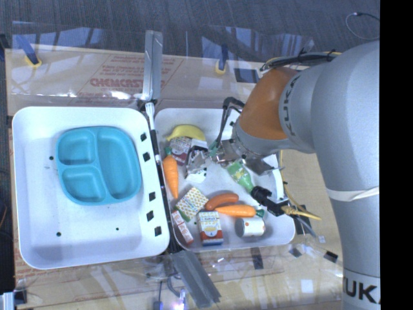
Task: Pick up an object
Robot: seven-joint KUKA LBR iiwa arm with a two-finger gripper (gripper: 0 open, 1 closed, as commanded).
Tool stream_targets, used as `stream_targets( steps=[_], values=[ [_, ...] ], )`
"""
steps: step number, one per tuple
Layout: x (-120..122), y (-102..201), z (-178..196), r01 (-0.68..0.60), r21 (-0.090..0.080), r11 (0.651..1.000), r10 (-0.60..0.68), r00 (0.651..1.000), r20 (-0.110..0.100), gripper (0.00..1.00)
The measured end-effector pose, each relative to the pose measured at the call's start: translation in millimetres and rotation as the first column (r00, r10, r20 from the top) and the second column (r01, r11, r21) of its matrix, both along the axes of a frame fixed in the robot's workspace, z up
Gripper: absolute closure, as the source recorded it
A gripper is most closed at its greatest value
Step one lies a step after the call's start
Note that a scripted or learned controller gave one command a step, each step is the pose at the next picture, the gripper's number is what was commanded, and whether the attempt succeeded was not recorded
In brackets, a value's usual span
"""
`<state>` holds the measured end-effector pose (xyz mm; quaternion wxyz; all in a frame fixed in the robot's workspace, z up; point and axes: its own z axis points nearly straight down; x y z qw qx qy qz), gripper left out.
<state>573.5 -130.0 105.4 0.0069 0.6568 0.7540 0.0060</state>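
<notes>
Two white bins sit side by side on the worktop. Low in the right bin, the pincer hangs among clutter; its grip cannot be told. Just left of it lie a yellow cup and one carrot; a second carrot lies below. The left bin holds one blue tray with open floor around it.

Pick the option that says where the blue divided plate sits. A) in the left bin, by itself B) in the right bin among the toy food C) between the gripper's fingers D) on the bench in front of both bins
A: the blue divided plate lies flat on the floor of the left bin, while the carrots and other toy food fill the right bin under the arm.
</notes>
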Motion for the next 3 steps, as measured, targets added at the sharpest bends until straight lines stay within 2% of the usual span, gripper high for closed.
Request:
stream_targets(
  steps=[1, 2, 3],
  values=[
    [4.5, 2.1, 15.4, -0.006, 0.001, 1.000, 0.006, 1.000, 0.014, 1.00],
    [4.0, 1.7, 14.8, -0.006, 0.000, 1.000, 0.006, 1.000, 0.012, 0.00],
    [-19.7, -42.3, 1.2, -0.094, -0.002, 0.996, 0.094, 0.996, 0.012, 0.00]
  ],
)
